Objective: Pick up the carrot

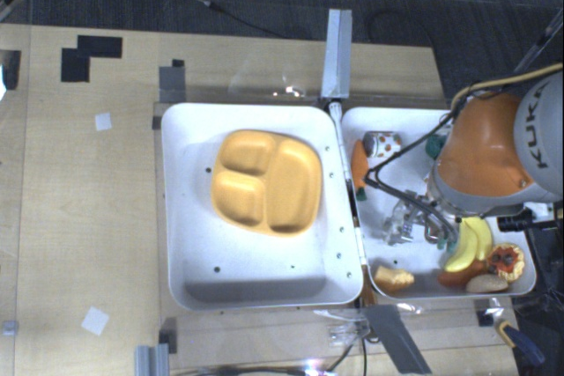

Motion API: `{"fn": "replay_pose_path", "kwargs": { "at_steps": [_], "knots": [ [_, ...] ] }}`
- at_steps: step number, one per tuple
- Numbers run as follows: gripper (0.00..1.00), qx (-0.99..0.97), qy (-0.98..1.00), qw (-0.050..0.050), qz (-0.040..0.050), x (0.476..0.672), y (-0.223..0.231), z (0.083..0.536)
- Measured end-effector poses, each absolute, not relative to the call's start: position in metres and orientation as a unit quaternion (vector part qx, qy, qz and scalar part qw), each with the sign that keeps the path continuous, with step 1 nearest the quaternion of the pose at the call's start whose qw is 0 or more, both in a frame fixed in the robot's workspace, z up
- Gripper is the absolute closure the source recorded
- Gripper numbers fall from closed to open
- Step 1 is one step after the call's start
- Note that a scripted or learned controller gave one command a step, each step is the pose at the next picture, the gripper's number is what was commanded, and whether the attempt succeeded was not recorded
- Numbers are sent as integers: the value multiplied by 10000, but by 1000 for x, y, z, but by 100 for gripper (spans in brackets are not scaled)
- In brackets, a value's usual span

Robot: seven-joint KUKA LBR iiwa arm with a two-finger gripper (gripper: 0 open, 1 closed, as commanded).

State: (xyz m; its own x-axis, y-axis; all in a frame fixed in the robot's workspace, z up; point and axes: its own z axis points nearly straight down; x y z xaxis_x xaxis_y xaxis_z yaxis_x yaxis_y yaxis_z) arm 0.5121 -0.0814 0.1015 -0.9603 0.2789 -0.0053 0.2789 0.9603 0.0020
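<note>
The carrot (pixel 359 165) lies tight against the left wall of the right bin (pixel 401 116), so there is no room on that side. A can (pixel 381 143) sits just beside its top end. A black cable (pixel 398 156) crosses near it. The white floor to its lower right is bare. The gripper (pixel 412 223) hangs there.

Two white bins (pixel 176 189) sat on the bench. The left bin held one yellow tray (pixel 267 180). The right bin (pixel 388 255) held one carrot (pixel 359 165), one can (pixel 382 143), one banana (pixel 470 244), one bread roll (pixel 393 279) and one gripper (pixel 414 226).
</note>
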Motion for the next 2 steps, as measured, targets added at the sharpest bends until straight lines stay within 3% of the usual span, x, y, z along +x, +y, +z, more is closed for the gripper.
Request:
{"fn": "replay_pose_path", "kwargs": {
  "at_steps": [1,2],
  "knots": [
    [100,11,10000,90,-2,523,-127,91],
    [100,-609,9981,55,-2,490,-89,148]
  ]
}}
